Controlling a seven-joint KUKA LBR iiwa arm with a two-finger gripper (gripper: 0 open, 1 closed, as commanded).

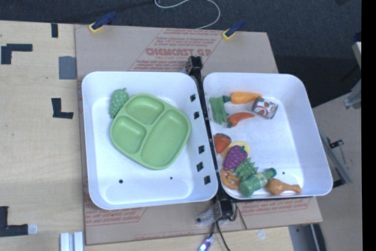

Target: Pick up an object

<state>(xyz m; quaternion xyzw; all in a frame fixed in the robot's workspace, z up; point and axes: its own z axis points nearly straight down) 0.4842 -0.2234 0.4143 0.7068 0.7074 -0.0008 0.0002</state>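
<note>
A pale wooden bench (35, 144) with black tape marks carries a brown cardboard sheet with red lettering (176, 53). The sheet is pinned at its far corners by two blue-and-yellow clamps (101, 22) (233, 28). Two shallow white bins sit side by side on the sheet, their inner walls touching along a line of black clips.

The left white bin (141, 194) holds a light green plastic plate with three compartments (151, 131), lying flat and turned at a slant. A small bumpy green toy (118, 101) touches the plate's far left edge.

The right white bin (294, 126) holds the small toy foods, all gathered on its left half. At the far end lie a bundle of green bean pods (218, 109), an orange carrot with a green top (245, 97), a red-and-white can on its side (264, 107) and an orange-red chilli (239, 119). Nearer, against the inner wall, sits a red rounded fruit (221, 142). Just beside it is a purple grape bunch (234, 157), resting on a yellow piece (239, 147). At the near edge are a dark green leafy piece (247, 168), a green cucumber-like toy (254, 183) and an orange gourd shape (282, 187), close together.

A thin white cable (182, 3) loops over the dark floor beyond the bench.

The state of the claw cannot be told here, nor whether it touches anything. Every toy rests in its bin.
</note>
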